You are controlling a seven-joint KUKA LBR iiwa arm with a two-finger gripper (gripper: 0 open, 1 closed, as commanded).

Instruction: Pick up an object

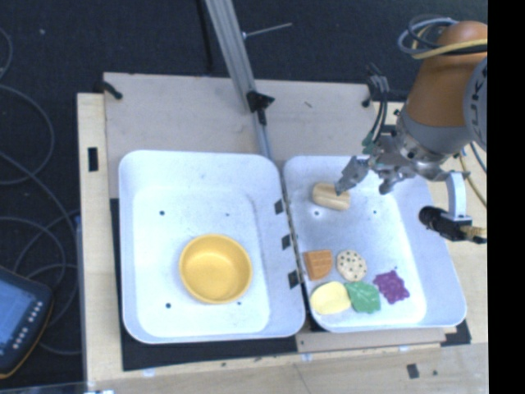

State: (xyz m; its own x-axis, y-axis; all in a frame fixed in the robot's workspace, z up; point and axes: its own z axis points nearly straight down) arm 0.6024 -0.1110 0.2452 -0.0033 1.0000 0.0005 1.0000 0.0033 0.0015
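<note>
Bread-roll-shaped tan object [330,196] lies in the right bin [435,245], near its back left corner, just left of and slightly below the gripper [369,178]. Gripper fingers are spread apart: one finger [354,176] points down-left with its tip at or just over the roll's upper right end, the other finger [387,180] sits well right of the roll. Roll is not between the fingers; nothing pinched. Whether the left fingertip really touches the roll can't be told from this angle.

Arm [443,80], orange band over grey wrist, comes in from the right, above the back edge of the right bin.

Below the gripper, toward the front of the same bin, a cluster of small items: orange square cracker [318,263], round chocolate-chip cookie [351,263] just beside it, yellow lemon-like piece [330,298], green leafy piece [363,295] touching the yellow one, purple grape bunch [390,286] on the right of the cluster. All well apart from the fingers.

Far left of the gripper, the left bin [148,187] holds a yellow bowl [215,268], upright, open side up.

Metal pole [234,52] runs up from between the bins, left of the gripper.
</note>
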